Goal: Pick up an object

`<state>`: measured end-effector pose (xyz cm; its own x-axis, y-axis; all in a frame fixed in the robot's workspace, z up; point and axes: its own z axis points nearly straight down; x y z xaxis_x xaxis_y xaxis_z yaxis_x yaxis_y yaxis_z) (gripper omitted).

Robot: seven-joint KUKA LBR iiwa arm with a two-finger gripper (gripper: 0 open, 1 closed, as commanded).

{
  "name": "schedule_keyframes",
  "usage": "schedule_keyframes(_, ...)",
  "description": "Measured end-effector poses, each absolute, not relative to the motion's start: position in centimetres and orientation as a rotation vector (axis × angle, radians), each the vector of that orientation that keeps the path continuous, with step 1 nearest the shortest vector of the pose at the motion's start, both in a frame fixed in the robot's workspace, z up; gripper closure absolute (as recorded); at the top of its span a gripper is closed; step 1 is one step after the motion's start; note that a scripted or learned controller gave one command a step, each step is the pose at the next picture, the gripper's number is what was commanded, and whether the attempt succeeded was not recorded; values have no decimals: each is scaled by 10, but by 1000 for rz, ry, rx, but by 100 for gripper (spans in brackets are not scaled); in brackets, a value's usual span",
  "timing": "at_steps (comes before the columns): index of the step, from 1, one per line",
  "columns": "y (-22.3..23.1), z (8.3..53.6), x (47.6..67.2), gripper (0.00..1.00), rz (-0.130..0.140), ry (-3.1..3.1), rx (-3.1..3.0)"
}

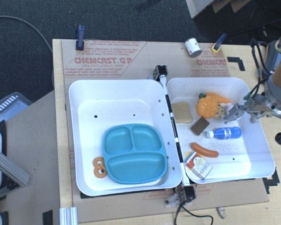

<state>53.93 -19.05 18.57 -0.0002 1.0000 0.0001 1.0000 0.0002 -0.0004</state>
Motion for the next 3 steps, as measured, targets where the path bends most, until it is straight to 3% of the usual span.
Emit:
schedule_keyframes(1,-131,89,547,0,1,-2222,-2218)
schedule_keyframes(2,-118,84,492,0,1,-2219,-2220)
schedule_keyframes(3,-117,94,492,100,0,-2220,-2223)
